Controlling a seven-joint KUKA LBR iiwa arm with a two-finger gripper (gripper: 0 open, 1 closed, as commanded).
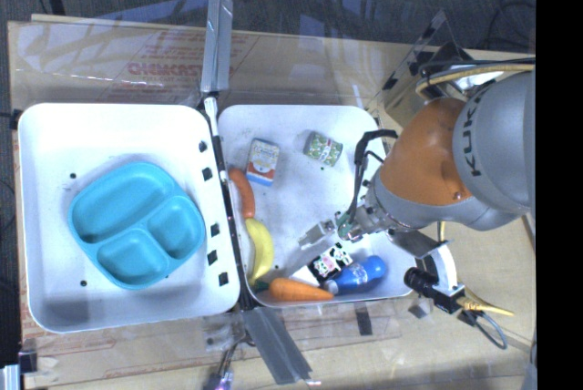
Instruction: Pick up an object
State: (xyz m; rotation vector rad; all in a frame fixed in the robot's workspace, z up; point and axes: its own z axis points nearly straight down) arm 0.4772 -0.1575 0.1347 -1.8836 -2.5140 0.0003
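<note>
Grey and low over the right bin (364, 119), the tool (339, 238) hovers just above a black-and-white object (328, 265) near the front edge, its opening hard to tell, so it should descend squarely, avoiding the blue bottle (360, 274).

The claw (325, 236) hangs in the right bin (290, 117), with the bottle (358, 276) just below-right of it and the carrot (299, 291) below-left. The banana (260, 248) lies left, the carton (263, 162) and can (322, 148) above. The tray (137, 220) sits far left in the left bin (46, 142).
</note>
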